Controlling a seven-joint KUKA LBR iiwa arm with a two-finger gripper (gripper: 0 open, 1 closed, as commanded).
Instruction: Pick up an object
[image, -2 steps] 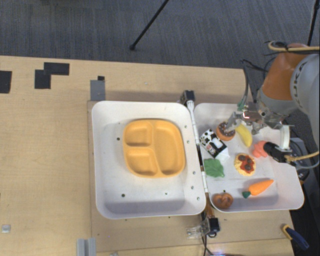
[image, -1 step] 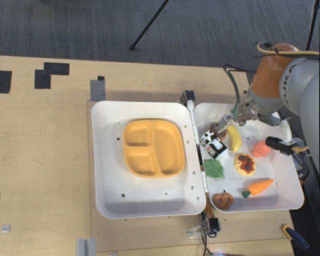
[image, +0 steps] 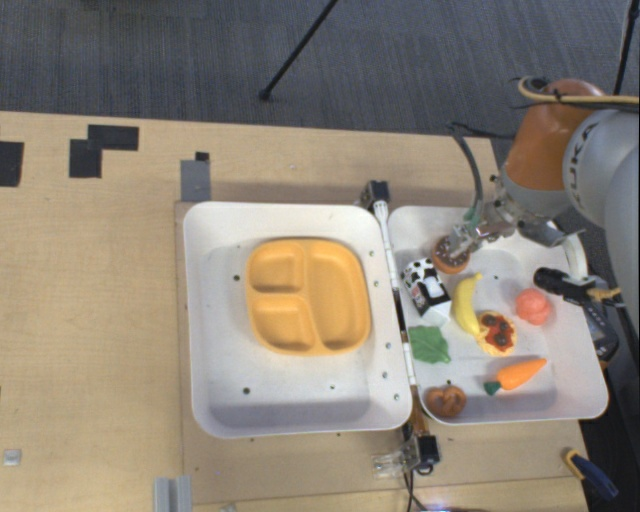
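**Mara:** Hand (image: 462, 243) first: it sits low over the far left part of the right bin (image: 590, 400), at the end of the grey arm (image: 600, 160) that comes in from the right. Right under its tip is a small brownish-orange object (image: 450, 262). Whether the tip touches it, I can't say.

**Jon:** Is it gripping that piece?

**Mara:** I cannot tell. The metal parts at the tip blur together, so open or closed is not readable, and I see nothing clearly caught there.

**Jon:** So which way does the pick lie?

**Mara:** Almost straight down, I'd judge. The brownish piece is just toward the camera from the tip, hardly any sideways offset. Everything else is farther toward the near side of that bin: the black-and-white toy (image: 424, 282) just beside it near the bin's left wall, the banana (image: 466, 304) next, its long axis running roughly from far to near.

**Jon:** And the rest?

**Mara:** A green leaf shape (image: 430, 345) beside the banana's near end, a pizza slice (image: 497, 332) to its right, a pink ball (image: 534, 306), a carrot (image: 520, 375) lying slantwise, and a brown round thing (image: 445, 400) in the near left corner. The left bin (image: 215, 400) holds a yellow divided plate (image: 305, 296), well apart from the hand.

**Jon:** Risk?

**Mara:** The toy stands close; a sloppy descent could nudge it.
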